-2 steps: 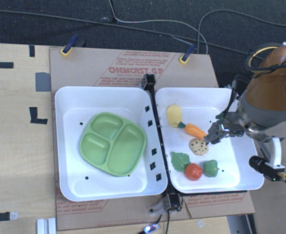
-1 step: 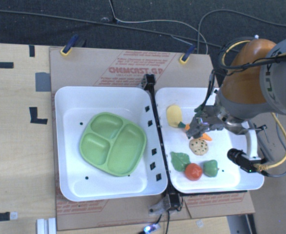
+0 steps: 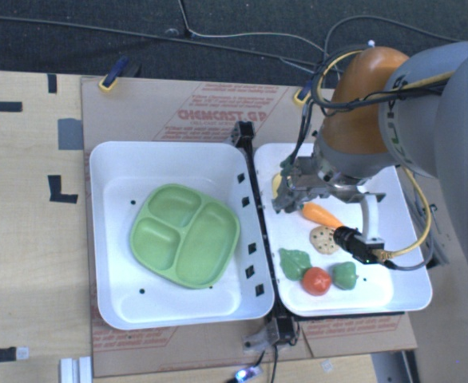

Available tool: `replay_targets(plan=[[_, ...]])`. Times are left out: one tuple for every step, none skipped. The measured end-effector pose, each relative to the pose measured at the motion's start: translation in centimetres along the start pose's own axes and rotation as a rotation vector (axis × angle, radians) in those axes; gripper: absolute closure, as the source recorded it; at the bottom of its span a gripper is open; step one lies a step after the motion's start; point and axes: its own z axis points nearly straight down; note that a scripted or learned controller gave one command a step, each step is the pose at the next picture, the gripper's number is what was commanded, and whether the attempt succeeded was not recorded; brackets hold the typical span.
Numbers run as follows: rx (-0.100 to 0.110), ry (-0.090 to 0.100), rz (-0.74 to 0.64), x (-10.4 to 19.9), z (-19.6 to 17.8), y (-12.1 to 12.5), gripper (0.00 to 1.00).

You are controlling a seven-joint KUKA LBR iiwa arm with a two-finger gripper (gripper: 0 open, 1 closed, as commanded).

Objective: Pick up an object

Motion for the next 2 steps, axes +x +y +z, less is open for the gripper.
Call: replay_targets(plan=[[-0.001,0.0,0.001,4.6,-1.0,2.0,1.0],[0.0,-0.001,0.002,9.2,0.4,4.6,1.0]])
